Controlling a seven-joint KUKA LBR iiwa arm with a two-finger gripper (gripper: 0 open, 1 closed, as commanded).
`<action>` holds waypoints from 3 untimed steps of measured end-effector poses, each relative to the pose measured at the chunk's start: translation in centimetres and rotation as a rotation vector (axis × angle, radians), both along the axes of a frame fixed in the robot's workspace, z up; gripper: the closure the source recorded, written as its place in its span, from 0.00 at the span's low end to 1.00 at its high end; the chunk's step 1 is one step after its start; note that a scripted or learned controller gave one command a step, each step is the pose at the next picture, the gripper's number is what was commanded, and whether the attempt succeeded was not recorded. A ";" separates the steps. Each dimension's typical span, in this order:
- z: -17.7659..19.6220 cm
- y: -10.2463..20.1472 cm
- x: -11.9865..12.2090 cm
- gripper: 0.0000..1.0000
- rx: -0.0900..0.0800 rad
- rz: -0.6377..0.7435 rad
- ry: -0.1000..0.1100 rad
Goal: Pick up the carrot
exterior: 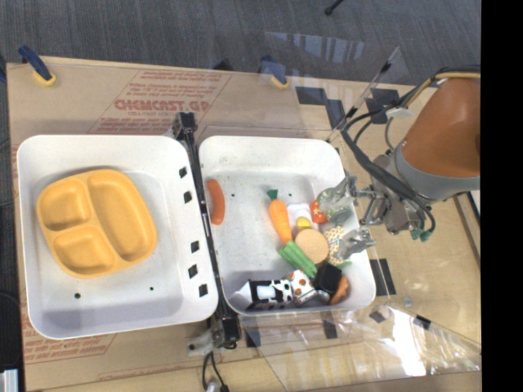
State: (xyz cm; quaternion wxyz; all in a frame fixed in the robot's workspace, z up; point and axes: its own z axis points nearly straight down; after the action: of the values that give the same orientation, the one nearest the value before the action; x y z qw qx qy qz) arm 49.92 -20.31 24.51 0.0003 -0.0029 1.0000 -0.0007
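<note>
We hover at right bin's edge, carrot not yet taken.
Gripper [350, 216] sits mid-right w/ fingers spread wide, holding nothing; carrot [280, 218] lies centre-frame in right bin [245, 149], near toy pile, so approach from its clear left side.

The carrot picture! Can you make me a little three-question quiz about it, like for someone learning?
1. True or false: the carrot lies in the same bin as the yellow tray.
2. Which lies closer to the wall between the two bins: A) the carrot, B) the orange sausage, C) the black and white toy cow?
3. Fill in: the tool hovers at the ______ rim of the right bin.

Key
1. False: the carrot is in the right bin, and the tray is in the left bin.
2. B
3. right
</note>
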 end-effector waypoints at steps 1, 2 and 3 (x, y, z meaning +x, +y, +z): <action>-11.9 2.0 2.8 0.00 -0.004 0.272 -0.015; -15.3 4.1 4.2 0.00 0.003 0.242 0.000; -14.2 4.2 4.4 1.00 0.002 0.250 -0.002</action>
State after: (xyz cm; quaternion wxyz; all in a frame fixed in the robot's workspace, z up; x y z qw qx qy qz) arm 54.30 -16.12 10.34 0.0015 -0.1277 0.9918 0.0001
